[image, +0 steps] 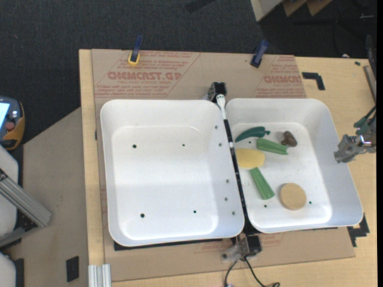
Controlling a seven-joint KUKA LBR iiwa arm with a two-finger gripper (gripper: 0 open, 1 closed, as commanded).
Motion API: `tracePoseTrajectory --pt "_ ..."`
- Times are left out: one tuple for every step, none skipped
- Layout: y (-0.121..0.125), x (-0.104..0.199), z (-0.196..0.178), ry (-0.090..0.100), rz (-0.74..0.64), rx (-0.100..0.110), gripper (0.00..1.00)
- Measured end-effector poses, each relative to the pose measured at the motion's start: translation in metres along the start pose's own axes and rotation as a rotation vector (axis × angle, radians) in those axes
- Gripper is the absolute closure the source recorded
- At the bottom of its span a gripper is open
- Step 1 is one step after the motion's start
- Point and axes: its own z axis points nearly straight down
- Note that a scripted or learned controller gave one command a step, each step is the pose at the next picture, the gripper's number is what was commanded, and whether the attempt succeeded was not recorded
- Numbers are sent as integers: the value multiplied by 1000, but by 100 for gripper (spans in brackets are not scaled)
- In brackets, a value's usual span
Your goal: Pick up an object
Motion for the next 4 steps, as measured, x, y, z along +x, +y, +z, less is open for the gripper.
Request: tracePoseTrajectory --pt "-3 -18 -207 -13 -2 -31 100" --pt "-2 16 -5 0 -3 1 100" --pt "7 39 -196 -10 -6 -34 100" --pt "-3 85 -88 -2 -6 -2 100"
